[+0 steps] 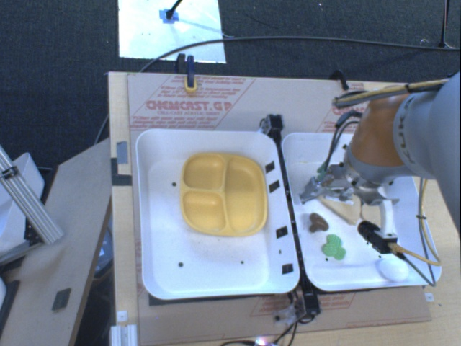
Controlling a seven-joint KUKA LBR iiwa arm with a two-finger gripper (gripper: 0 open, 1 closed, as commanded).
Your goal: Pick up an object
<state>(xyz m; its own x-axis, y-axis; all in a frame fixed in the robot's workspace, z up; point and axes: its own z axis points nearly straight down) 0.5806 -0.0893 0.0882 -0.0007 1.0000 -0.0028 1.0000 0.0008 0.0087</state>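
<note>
Dark carpet surrounds the surface (216,99), which bears two white bins. Left bin (155,265): a yellow divided plate (223,193) lies near its centre. Right bin (302,150): a brown lump (318,223), a green object (333,247), a pale wedge (338,208), possibly cheese, and a white egg-like object (393,268) near the front right corner. The gripper (328,187) hangs over the wedge's left end; whether its jaws are spread or pressed together cannot be told.
</note>
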